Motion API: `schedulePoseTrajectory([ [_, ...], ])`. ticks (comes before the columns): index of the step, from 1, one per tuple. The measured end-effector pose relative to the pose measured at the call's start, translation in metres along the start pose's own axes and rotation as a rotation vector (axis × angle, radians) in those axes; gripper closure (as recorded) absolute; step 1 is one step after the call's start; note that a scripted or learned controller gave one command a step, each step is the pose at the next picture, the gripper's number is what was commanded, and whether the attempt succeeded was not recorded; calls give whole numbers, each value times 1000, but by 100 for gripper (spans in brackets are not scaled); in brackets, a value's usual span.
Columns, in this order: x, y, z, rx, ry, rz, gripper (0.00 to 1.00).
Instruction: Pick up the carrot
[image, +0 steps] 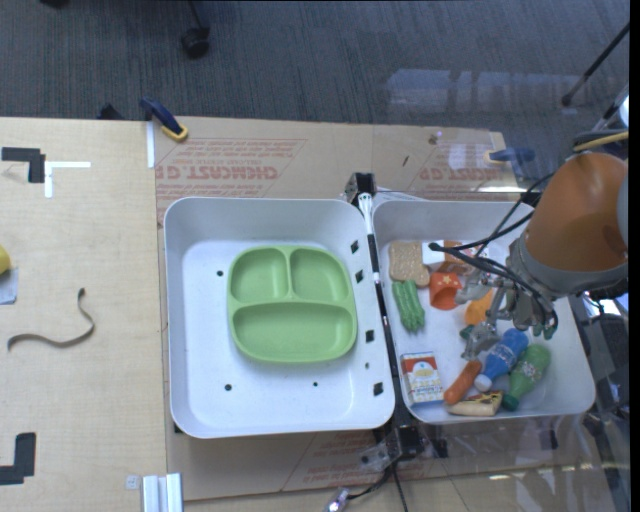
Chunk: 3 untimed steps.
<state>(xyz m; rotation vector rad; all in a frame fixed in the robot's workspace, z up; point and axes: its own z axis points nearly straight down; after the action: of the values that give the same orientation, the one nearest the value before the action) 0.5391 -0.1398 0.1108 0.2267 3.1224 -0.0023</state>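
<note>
A grey carpeted floor runs behind a pale wooden bench, where a cardboard sheet (260, 160) carries two shallow white bins side by side. The left bin (190, 330) holds a green divided plate (293, 303) near its middle. The right bin (570, 385) is crowded with toy food.

The carrot (462, 381) lies close to the right bin's front edge, just right of a small printed box (423, 377) and just behind a piece of toast-coloured food (477, 404) at the front wall. A blue bottle (500, 356) and a green bottle (528, 372) sit close on its right. Further back, a slice of bread (406, 262) and green beans (408, 305) rest along the left wall.

The carrot's long axis runs on a slant, from the front-left up toward the back-right; its lower, narrower-looking end points at the front-left corner, though which end is the tip is hard to be sure of.

It is probably a light, stiff plastic toy with a smooth, slightly slippery skin, so it should not crush but could squirt out of a loose pinch. The best hold looks to be across its middle, fingers closing square to the long axis, where the neighbours leave most room.

The gripper (505, 318) hangs over the bin's middle, behind and right of the carrot; whether it is apart or together I cannot tell.
</note>
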Motion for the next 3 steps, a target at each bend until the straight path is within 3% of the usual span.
schedulePoseTrajectory([
  [1, -2, 0, -9, 1, -4, -1, 100],
  [2, -18, 166, -81, -2, 7, 62, 100],
  [3, -18, 165, -81, -1, 8, 63, 0],
])
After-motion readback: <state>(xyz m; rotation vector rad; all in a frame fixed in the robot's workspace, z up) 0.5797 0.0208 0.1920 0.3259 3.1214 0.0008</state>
